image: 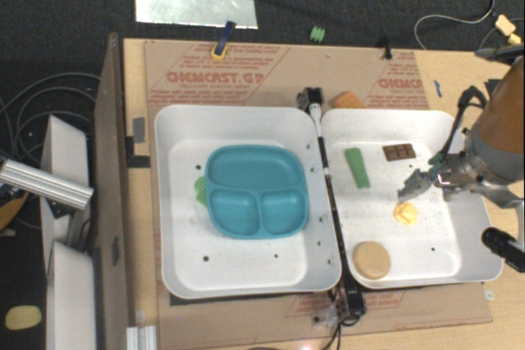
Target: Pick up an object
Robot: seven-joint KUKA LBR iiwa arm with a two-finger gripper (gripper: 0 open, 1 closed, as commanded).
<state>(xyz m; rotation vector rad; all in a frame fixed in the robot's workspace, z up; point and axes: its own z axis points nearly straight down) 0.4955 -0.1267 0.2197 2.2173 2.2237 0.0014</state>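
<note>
Over the right bin point(459, 254), the arm point(500, 127) reached in from the right side with its pincer point(417, 186) hanging low, right above a small yellow object point(406, 214) on the bin floor. Honestly I couldn't tell whether the pincer was spread or clenched, it was too small and dark at that angle, and nothing looked to be caught in it. So my read is this was the approach step of the pick, with no grab made yet. The yellow object seemed the likeliest target since it sat just below the tip, but there were 3 other candidates in that bin: a green block point(357, 167) near the divider, a brown chocolate-looking piece point(399, 151) toward the back, and a round tan disc point(372, 259) at the front. The left bin point(184, 258) held a teal divided plate point(255, 190) with a bit of something green point(199, 190) poking out at its left edge. Next move, I'd guess, called for lining up squarely over the yellow object, dropping straight down and squeezing, because it's small and lumpy and could easily slip away.
</note>
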